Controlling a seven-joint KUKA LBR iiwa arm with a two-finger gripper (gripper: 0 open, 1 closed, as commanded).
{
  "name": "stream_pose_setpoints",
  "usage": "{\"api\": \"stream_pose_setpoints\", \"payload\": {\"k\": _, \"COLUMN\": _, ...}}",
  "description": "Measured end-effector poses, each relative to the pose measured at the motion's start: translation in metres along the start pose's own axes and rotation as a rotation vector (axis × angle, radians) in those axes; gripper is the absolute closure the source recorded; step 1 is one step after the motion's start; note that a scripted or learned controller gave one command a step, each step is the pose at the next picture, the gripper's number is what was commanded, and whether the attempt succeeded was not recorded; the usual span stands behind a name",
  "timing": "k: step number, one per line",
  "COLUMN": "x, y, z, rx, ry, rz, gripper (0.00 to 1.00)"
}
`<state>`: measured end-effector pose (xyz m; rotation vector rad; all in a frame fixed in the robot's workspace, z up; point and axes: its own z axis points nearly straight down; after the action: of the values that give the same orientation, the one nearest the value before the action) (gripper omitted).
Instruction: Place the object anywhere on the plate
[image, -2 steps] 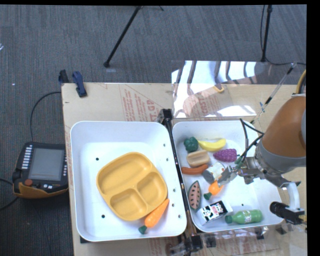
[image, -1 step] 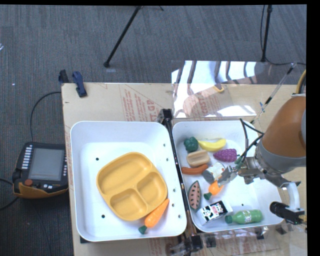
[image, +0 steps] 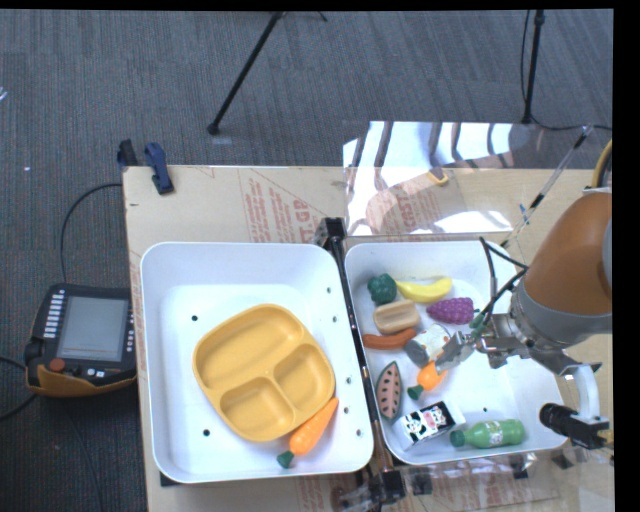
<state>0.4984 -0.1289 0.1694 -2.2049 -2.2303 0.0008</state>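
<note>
A small carrot (image: 430, 376) is gripped between the narrowed jaws of the gripper (image: 437, 368), above the right bin (image: 470, 440), well apart from the plate (image: 262, 372).

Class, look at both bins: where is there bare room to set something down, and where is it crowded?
Free: the yellow plate compartments, and the left bin floor behind and left of the plate. Crowded: the right bin middle, where toy foods cluster around the gripper; a carrot borders the plate's front.

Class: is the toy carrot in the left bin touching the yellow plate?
Touching. The camera view shows the carrot lying against the plate's lower right rim, with no gap of white bin floor between them.
</note>
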Motion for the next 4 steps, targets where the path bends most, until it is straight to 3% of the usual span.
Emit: {"api": "stream_pose_setpoints", "payload": {"k": 4, "x": 0.0000, "y": 0.0000, "z": 0.0000, "rx": 0.000, "ry": 0.000, "rz": 0.000, "gripper": 0.00}}
